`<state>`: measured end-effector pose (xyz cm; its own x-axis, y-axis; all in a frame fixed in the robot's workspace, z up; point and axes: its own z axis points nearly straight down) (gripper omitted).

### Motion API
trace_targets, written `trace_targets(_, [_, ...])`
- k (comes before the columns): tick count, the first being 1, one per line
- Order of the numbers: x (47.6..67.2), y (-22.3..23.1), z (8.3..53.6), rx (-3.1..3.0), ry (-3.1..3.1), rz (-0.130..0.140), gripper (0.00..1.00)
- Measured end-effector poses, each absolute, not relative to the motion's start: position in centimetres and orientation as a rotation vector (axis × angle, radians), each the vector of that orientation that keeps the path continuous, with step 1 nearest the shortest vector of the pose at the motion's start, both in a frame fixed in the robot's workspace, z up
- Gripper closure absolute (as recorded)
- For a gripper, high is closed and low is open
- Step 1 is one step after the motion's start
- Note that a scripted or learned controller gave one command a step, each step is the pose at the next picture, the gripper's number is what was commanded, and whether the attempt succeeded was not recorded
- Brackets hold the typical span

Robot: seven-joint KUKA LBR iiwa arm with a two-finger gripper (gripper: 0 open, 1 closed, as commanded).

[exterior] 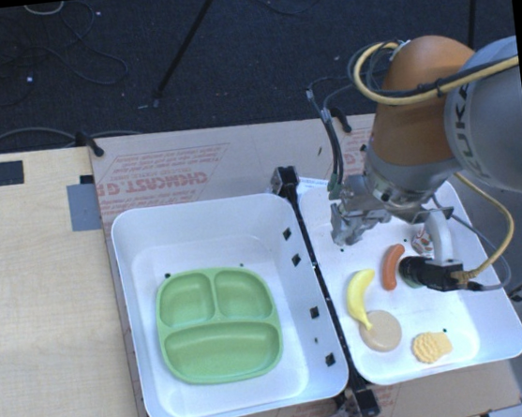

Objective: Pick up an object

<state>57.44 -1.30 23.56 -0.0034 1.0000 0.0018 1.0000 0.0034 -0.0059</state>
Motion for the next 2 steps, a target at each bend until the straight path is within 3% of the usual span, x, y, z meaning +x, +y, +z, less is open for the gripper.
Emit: trace_targets(2, [53.3,9.1,22.1,-2.213,-2.222,0.006,1.00])
